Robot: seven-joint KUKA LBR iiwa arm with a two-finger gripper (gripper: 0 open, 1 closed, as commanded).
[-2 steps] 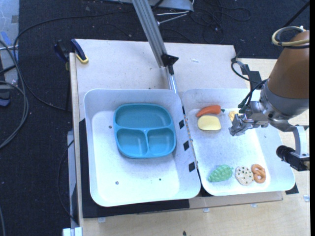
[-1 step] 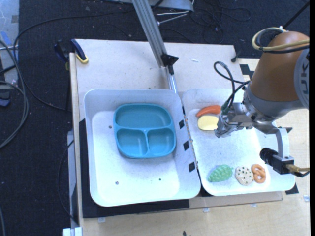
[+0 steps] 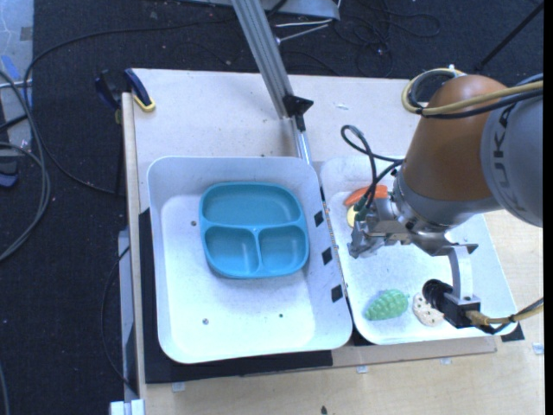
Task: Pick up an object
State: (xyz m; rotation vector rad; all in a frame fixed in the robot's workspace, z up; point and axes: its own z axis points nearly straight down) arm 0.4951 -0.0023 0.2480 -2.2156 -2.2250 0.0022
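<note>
over the right-hand bin (image 3: 492, 258) the arm (image 3: 458, 145) hung low, its big orange band swelling out above the wrist and blocking much of that bin from where i stood. the gripper (image 3: 365, 242) reached down at the bin's left part, close to the wall it shared with the neighbouring bin. i could make out the grey metal of the tool and a few cables looping round it, but whether it was wide, narrow or closed on something i could not tell; the tip was a dark clutter against the white floor, and nothing could be seen held in it.

just beside the tool, up against its upper left, an orange object (image 3: 358, 197) peeked out, partly hidden behind the wrist, and i could not say if the two touched. nearer the front of the same bin lay a green knobbly object (image 3: 386, 304), well below the gripper and apart from it. next to that, to its right, sat a small pale piece with dark spots (image 3: 423, 310), hard up against a black fitting (image 3: 449, 301) on the arm's cable side.

the left-hand bin (image 3: 173, 318) held a blue divided plate (image 3: 255, 229), three compartments, lying flat towards the back. a grey metal pole (image 3: 268, 50) slanted down from the top towards the seam between the bins.
</note>
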